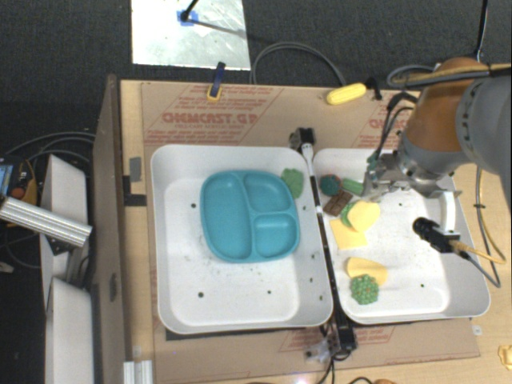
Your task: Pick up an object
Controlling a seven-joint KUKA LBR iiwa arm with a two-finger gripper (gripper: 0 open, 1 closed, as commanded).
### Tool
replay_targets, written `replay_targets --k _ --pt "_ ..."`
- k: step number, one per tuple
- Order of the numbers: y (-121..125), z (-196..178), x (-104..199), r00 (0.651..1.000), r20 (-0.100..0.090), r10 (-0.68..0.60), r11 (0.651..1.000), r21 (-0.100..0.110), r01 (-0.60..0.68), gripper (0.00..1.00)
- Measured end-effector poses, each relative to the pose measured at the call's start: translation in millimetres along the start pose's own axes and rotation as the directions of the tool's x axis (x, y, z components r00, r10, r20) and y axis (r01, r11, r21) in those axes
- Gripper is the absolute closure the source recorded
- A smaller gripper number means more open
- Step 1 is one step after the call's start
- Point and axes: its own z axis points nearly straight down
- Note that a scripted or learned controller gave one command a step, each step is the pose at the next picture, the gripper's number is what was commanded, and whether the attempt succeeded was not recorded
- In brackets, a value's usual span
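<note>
Cardboard covers the table (240, 114), with red lettering along its far side. Two white bins sit on it side by side, meeting at a central divide: the left bin (172, 238) and the right bin (448, 290).

Grey arm (480, 126), orange band above the wrist, comes in from the right over the far part of the right bin.

Blue tray (248, 214), three compartments, lies flat in the middle of the left bin.

Gripper (378, 181) hangs over the far left part of the right bin. Whether the jaws are apart or together cannot be told from this angle.

Right bin, all small items on its left side:
- Yellow lump (362, 214), just beside the gripper on the near side. Contact between them cannot be confirmed.
- Pale slab (344, 236), touching the lump, close to the divide.
- Yellow wedge (371, 269), nearer the front.
- Green ball (365, 290), bumpy, touching the wedge's front edge.
- Teal piece (330, 186), against the divide at the far end.
- Brown piece (350, 187), beside the teal piece, just left of the gripper.
- Green bit (338, 204), between the brown piece and the slab.

Left bin: green piece (294, 182), between the tray's far right corner and the divide.

Yellow stub (346, 94) lies on the cardboard behind the right bin, well apart from the rest.
</note>
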Motion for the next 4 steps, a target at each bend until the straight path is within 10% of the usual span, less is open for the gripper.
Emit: replay_targets --k 1,2,3,4 --pt "-0.1 0.5 0.1 1.000 0.000 0.000 1.000 0.001 0.000 0.00" --pt "-26.1 46.9 6.8 1.000 -0.001 0.001 1.000 0.010 -0.001 0.00" --pt "-23.7 33.9 6.3 1.000 0.000 0.000 1.000 0.003 0.000 1.00" --pt "-23.8 34.3 6.3 1.000 0.000 0.000 1.000 0.004 0.000 0.00"
